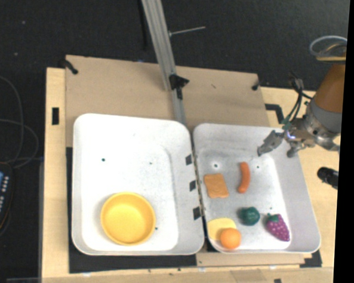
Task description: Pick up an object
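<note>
White bins (136,129): side by side on my tan bench (156,83), dark floor around.
Left bin: yellow bowl (128,218).
Right bin: carrot (243,177), cracker (215,185), orange (230,237), grapes (277,226), green piece (249,216).
Gripper (279,145): I see fingers spread, gripping nothing, over the right bin's far corner.

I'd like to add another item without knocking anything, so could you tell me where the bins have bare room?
The left bin is bare apart from the yellow bowl at its front. In the right bin, the back strip behind the sausage is bare; the front is crowded with cracker, orange and grapes.
</note>
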`<state>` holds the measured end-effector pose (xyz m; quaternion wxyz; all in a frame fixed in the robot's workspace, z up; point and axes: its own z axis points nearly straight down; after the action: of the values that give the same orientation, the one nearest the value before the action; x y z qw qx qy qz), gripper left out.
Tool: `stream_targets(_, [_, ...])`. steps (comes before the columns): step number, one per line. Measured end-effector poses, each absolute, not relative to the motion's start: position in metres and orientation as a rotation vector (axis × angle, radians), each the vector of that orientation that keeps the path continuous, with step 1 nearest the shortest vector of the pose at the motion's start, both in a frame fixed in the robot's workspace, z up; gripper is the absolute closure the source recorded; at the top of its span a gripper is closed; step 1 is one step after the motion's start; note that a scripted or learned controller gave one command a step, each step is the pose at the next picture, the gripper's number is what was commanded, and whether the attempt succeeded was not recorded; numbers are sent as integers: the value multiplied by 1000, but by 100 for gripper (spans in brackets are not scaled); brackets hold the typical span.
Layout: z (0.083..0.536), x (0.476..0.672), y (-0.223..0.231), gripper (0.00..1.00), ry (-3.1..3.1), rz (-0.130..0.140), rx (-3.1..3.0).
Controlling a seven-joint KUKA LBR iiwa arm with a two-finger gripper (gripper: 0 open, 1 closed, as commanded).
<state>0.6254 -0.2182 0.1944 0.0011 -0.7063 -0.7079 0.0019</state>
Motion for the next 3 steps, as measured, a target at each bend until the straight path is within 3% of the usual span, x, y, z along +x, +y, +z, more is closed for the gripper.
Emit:
stream_targets(1, [153,628,-224,0,-2222,4,-2223])
stream_targets(2, [166,629,-225,100,-2227,0,-2225])
stream_targets(3, [210,630,-224,100,-2228,-5,-2223])
